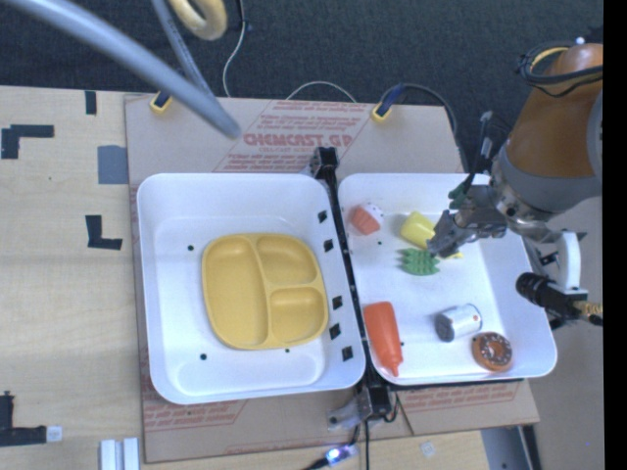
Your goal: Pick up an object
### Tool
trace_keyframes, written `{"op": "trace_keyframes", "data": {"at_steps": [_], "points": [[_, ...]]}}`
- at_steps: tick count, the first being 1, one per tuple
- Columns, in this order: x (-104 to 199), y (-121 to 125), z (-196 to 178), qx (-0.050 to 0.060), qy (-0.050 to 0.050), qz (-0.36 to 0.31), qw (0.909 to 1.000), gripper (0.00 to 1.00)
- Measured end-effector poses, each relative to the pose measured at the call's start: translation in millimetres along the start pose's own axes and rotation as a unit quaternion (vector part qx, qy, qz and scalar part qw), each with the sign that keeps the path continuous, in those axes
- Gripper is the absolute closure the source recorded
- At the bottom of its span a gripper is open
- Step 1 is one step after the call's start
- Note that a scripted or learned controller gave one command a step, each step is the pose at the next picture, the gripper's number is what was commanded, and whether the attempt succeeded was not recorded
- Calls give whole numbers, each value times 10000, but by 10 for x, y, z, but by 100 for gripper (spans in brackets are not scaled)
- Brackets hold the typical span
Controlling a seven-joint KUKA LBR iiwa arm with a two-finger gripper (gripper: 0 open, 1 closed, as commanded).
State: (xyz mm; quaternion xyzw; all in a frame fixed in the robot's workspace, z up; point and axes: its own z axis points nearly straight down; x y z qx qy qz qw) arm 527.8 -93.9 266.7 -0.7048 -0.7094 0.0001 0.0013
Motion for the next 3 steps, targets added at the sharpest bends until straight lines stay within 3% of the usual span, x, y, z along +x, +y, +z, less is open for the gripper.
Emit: {"op": "trace_keyframes", "data": {"at_steps": [3], "points": [[1686, -246, 381, 18, -4, -1, 10000, 100]]}}
